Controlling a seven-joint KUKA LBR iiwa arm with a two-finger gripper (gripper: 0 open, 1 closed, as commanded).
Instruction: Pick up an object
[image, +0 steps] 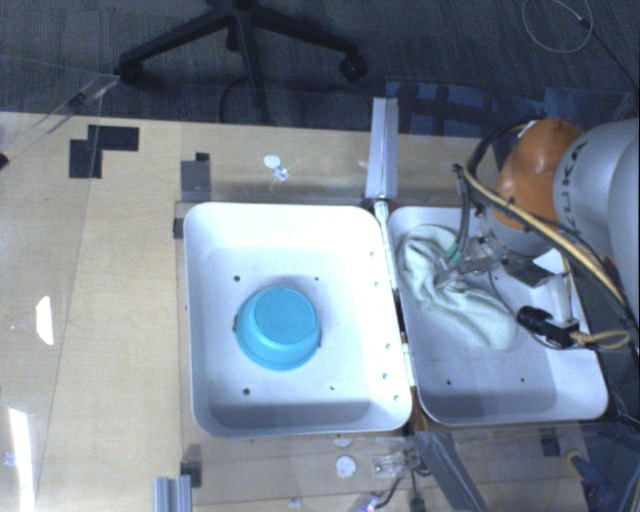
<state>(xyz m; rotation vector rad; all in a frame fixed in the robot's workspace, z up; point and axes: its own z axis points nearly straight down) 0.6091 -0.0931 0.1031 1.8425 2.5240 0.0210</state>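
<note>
A crumpled white cloth (440, 290) lies in the back left part of the right bin (520, 385). My gripper (463, 267) is down on the cloth's upper middle, touching its folds, with the arm coming in from the right. A blue bowl (278, 328) rests upside down near the middle of the left bin (290, 235), well away from the gripper.
A metal bar (382, 150) stands behind the seam between the two bins. Black cables and a connector (545, 328) hang from the arm over the right bin's right side. A chair base (240, 40) stands on the floor beyond the bench.
</note>
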